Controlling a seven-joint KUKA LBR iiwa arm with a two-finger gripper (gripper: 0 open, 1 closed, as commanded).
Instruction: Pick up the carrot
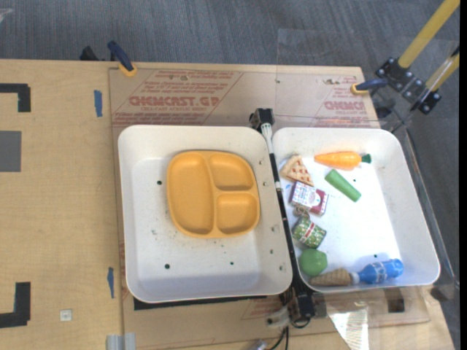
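Carrot (338, 159) lies untouched near the far edge of the right bin (416, 195), just beyond a green stick (343, 184), pickup not begun; gripper's state cannot be told.

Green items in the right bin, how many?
3. Green cylinder just below the carrot; green can near the bin's left wall; green ball below the can. None looks hidden.
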